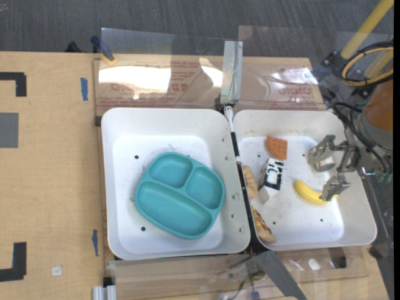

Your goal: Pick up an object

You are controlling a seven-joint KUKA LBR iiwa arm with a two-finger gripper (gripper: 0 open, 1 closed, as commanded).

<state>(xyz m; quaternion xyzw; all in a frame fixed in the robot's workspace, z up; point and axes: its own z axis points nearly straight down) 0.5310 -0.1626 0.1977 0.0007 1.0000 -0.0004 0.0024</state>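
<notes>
Banana, small and yellow, is lying on the floor of the right bin, toward that bin's right side. Nearer than the banana, against the bin's left wall, a bread-like piece is resting at the front corner, with a longer tan piece leaning along the wall beyond it. Left of the banana, a black-and-white packet is sitting mid-floor. The gripper is hovering just above the banana's right end, its fingers spread wide apart with nothing between them; one fingertip is almost touching the fruit. Farther back, an orange waffle-like piece is lying. In the left bin, a teal divided plate is sitting.
</notes>
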